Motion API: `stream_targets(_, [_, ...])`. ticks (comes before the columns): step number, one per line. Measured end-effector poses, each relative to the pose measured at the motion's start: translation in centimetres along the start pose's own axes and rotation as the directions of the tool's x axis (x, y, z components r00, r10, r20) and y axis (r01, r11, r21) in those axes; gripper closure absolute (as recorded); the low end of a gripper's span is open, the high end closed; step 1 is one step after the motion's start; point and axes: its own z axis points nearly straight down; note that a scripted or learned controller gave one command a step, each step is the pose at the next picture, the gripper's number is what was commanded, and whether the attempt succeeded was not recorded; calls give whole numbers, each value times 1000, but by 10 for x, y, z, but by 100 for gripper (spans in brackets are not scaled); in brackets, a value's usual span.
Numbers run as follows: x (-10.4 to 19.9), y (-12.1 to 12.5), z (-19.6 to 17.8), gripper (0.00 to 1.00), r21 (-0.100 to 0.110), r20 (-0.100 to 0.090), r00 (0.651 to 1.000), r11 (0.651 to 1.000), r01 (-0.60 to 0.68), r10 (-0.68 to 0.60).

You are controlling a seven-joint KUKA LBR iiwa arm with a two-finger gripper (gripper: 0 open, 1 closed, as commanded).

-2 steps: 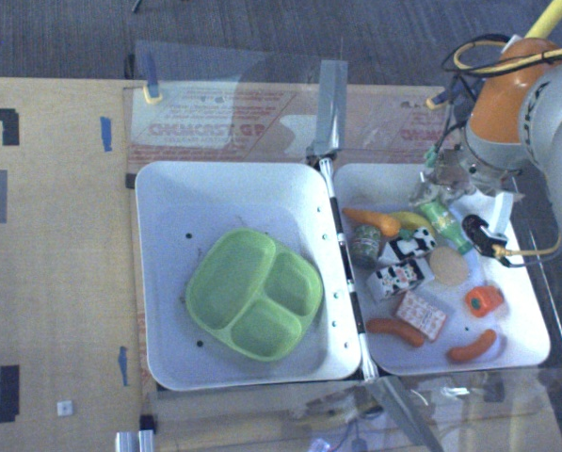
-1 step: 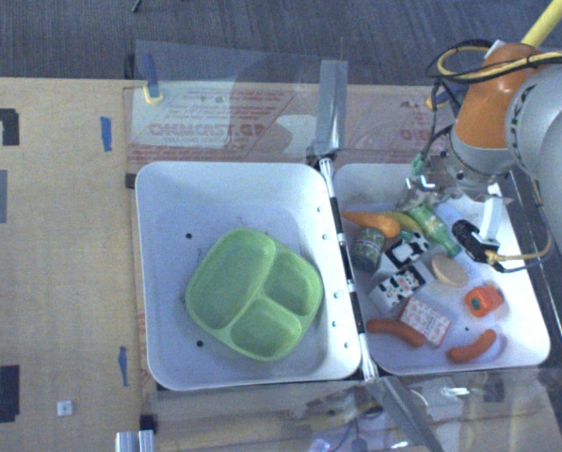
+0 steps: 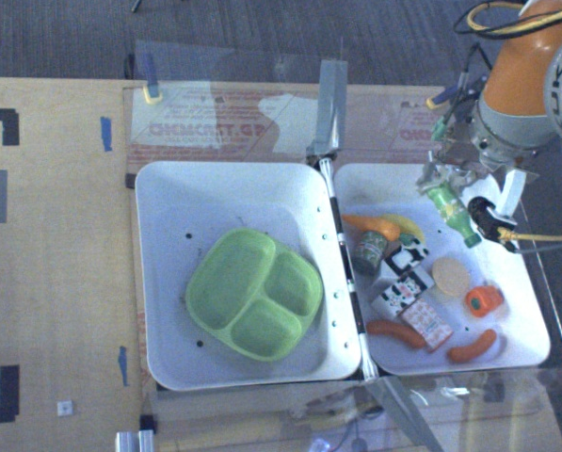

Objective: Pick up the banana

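the gripper (image 3: 455, 188) hangs over the upper right part of the right bin (image 3: 535, 342), and a green bottle (image 3: 455, 213) sits slanted at its tip, seemingly between the fingers, though how far they are parted i cannot tell. the banana (image 3: 400, 224) lies in that same bin near its upper left, a yellow curve just right of an orange carrot (image 3: 365, 222) and left of the gripper, apart from it. below these lie a small can (image 3: 372, 247), two black and white blocks (image 3: 403, 276), a tan round disc (image 3: 451, 276), a small orange item (image 3: 484, 299), a printed box (image 3: 427, 324) and two red sausages (image 3: 473, 347). the left bin (image 3: 168, 205) on the desk (image 3: 55, 252) holds a green divided tray (image 3: 253, 293).
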Motion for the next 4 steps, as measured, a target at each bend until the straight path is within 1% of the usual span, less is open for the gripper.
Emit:
stream_targets(1, [63, -19, -53, 100, -2, 0, 948, 948, 318, -318])
stream_targets(2, [169, -19, -74, 100, 1, -1, 998, 998, -56, 56])
stream_targets(3, [208, -44, -52, 100, 1, -3, 798, 798, 602, -602])
stream_targets(4, [224, -142, 19, 100, 1, -4, 586, 586, 811, -810])
